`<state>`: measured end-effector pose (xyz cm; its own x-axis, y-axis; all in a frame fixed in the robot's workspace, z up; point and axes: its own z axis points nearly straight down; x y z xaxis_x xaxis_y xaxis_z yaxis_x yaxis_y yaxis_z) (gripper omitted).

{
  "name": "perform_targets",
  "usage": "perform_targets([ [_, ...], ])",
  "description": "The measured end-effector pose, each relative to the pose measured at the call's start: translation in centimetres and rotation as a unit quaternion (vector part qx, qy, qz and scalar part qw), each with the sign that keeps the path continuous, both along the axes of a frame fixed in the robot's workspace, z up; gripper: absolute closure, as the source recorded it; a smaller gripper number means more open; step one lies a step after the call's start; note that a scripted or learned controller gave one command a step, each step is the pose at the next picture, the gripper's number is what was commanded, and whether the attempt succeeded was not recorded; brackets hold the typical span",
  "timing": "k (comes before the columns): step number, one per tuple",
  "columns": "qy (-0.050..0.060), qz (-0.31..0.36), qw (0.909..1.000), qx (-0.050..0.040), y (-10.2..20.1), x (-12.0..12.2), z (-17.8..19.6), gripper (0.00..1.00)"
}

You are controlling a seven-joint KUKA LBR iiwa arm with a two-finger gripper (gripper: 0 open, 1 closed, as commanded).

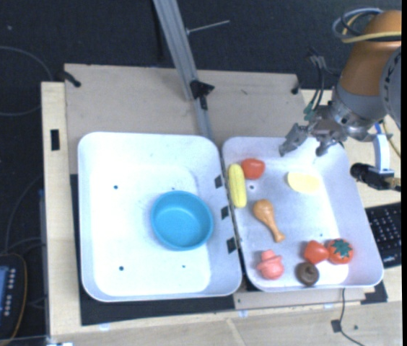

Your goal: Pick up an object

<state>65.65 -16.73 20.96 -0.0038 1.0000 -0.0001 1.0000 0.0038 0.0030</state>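
Camera view shows the end effector (309, 141) spread and empty above the right bin's (359, 193) far edge, near the yellow piece (304, 182); a misaligned descent could strike the rim.

- The claw (307, 142) hangs with its fingers spread over the far edge of the right bin (348, 193), holding nothing.
- Below it lie a pale yellow piece (304, 182), a red tomato (252, 168), a corn cob (237, 185) and a drumstick (268, 218).
- A blue bowl (181, 219) sits in the left bin (117, 164).
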Motion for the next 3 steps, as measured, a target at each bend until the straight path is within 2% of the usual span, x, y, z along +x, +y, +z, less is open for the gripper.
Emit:
perform_targets([
  [2,0.004,-0.003,1.0000,-0.0015,-0.6,-1.7,-10.2,0.00],
  [3,0.003,-0.005,1.0000,-0.0011,-0.8,-1.7,-10.7,0.00],
])
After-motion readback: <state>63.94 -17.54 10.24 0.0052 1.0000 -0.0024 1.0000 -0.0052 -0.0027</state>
